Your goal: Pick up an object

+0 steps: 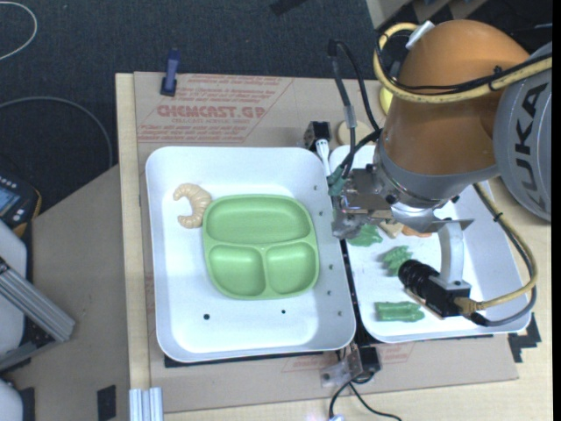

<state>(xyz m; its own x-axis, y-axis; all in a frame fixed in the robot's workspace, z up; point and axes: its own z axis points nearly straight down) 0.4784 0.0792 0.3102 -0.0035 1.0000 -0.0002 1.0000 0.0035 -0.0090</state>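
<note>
Cardboard-topped bench (219, 103) bears two white bins (175, 261), apparently touching.

A dark blue carpet (131, 24) covers the floor. A tan board (219, 103) with red letters lies on it. White cables (17, 24) curl on the carpet. A metal bar (35, 310) sits at the left.

Bright, even light falls from above, so the white bins (166, 261) look nearly washed out. The green tray (260, 246) casts only a faint shadow. The dark floor (79, 24) at the far left stays dim, and fine detail is slightly soft.
</note>
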